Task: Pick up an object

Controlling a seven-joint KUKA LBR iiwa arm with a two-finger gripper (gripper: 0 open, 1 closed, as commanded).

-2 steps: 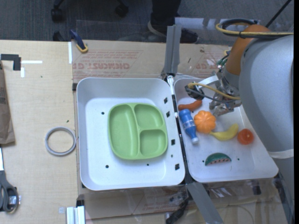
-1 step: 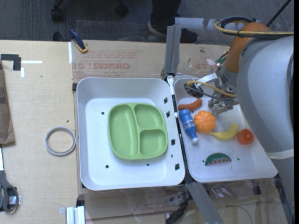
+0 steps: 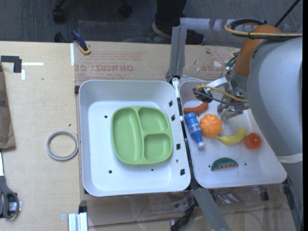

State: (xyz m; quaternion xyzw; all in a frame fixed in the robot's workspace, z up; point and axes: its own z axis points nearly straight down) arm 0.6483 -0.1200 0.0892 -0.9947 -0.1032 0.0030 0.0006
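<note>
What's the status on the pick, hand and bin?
Hand low over right bin, nothing visibly held. Orange pumpkin, banana, blue bottle clustered beside it. Green tray alone in left bin.

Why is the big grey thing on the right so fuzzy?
In the camera view, the arm sits close to the lens, so it looks soft; the green plate and blue bottle look sharper. Lighting is even, shadows faint.

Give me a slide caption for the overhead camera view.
KUKA gripper poised over right bin of toy food beside an orange pumpkin; green divided plate fills left bin.
</note>
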